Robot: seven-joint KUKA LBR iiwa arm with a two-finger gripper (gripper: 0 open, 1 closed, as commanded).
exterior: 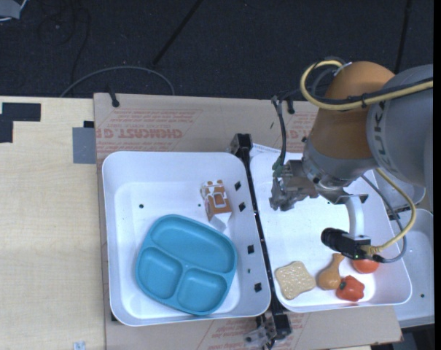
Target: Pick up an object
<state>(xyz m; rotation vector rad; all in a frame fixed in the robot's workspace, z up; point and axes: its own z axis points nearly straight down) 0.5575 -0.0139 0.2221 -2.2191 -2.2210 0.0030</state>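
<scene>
Tan toast slice [294, 279] — flat, speckled

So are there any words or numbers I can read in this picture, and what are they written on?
"CHEMCRST. G": roughly how the red print on the cardboard behind the left bin reads. It is flipped and blurry, so I am unsure of the letters.
More red print on the cardboard's front edge: too small to read.
The blue tray, toast and other toys carry no words I can see.
</scene>
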